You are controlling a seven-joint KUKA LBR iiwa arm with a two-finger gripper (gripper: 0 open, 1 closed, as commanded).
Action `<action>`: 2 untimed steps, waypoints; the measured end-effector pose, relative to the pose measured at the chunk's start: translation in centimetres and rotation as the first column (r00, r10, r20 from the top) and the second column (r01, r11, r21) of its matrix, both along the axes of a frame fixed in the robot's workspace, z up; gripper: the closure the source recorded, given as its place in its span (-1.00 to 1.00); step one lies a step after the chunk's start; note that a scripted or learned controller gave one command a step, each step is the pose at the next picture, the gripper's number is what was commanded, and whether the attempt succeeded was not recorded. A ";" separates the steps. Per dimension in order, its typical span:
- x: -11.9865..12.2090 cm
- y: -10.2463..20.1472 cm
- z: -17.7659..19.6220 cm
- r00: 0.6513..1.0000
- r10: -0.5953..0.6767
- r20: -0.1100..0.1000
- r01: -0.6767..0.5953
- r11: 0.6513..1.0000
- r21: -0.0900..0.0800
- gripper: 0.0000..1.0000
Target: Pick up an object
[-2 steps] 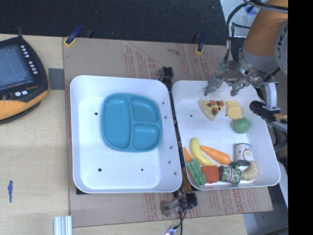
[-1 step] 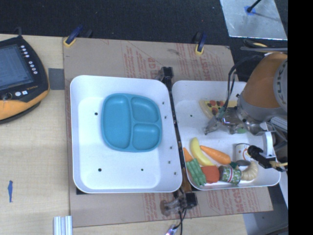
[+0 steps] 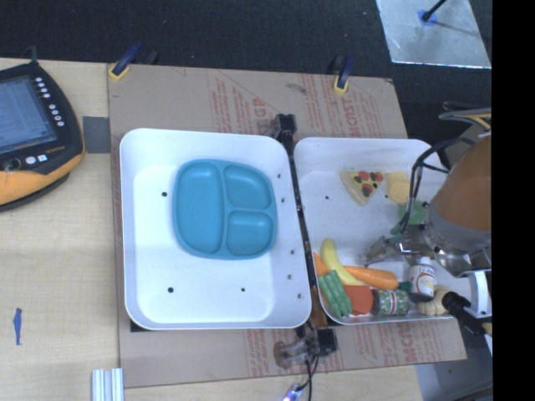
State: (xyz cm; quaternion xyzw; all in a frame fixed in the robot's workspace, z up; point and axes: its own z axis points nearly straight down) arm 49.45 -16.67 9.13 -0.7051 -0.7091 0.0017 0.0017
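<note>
My gripper [image 3: 391, 247] hangs low over the right bin [image 3: 334, 161], near its middle right, just above the pile of toy food. Below it lies an orange carrot [image 3: 370, 276], with a yellow banana [image 3: 332, 260] to its left. A green vegetable [image 3: 333, 294] and a red piece [image 3: 360, 299] lie along the bin's front edge, next to a small bottle [image 3: 393, 302] on its side. A second small bottle [image 3: 424, 279] sits under the wrist. A pizza slice [image 3: 364, 184] and a yellow wedge [image 3: 398, 188] lie at the back of the bin.
The left bin [image 3: 146, 291] holds a blue divided plate [image 3: 224, 209]. A teach pendant [image 3: 33, 132] rests on the bench at the far left. The arm's orange band [image 3: 468, 186] covers the right bin's right side.
</note>
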 end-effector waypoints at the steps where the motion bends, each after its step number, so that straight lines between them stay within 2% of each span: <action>1: 8.6 -1.4 0.1 1.000 -0.003 0.003 0.003 1.000 0.000 -1.00; 2: 15.3 -4.5 0.1 1.000 0.000 0.000 0.000 1.000 0.000 -1.00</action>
